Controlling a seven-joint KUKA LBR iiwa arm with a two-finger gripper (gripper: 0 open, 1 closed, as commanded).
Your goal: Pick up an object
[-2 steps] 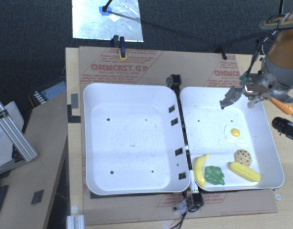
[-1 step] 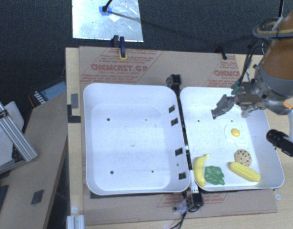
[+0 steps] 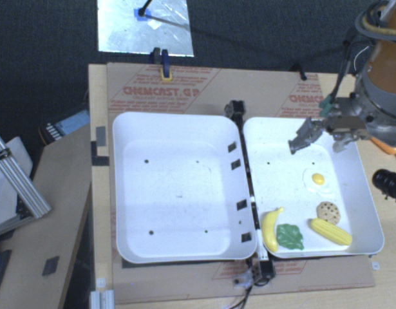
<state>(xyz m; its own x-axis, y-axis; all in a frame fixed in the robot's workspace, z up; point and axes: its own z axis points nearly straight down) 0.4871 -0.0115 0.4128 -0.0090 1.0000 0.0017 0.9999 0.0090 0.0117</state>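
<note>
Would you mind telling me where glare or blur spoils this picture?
Camera view: the crinkled silver foil sheet at the top glares bright; the grey two-finger gripper over the right white bin looks soft, its edges blurred; the toys there stay sharp.

two bins, five toy foods

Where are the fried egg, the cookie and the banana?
fried egg [image 3: 318,179], camera view, on its yolk.
cookie [image 3: 328,212], camera view, on its centre.
banana [image 3: 270,230], camera view, on its mid-curve.
</note>
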